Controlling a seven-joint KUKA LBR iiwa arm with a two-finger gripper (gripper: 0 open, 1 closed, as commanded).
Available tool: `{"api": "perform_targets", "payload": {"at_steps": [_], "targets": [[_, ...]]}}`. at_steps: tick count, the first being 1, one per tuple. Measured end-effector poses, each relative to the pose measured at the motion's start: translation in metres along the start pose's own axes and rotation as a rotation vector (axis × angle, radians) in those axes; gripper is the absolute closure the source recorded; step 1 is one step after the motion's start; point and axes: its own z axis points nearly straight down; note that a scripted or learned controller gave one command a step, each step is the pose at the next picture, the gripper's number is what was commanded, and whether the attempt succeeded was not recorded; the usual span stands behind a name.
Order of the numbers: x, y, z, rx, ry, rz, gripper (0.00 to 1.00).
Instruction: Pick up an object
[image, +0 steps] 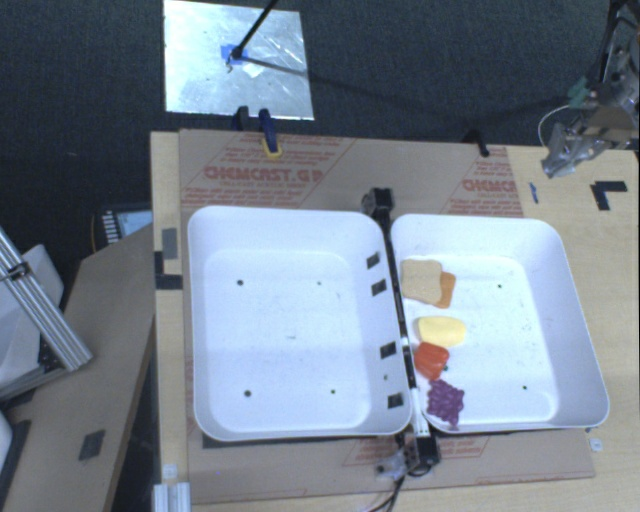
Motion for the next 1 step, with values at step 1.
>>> {"api": "perform_targets", "payload": {"at_steps": [1], "targets": [[-0.0366, -0.0484, -0.1054, 0.003, 0.000, 0.001, 1.00]]}}
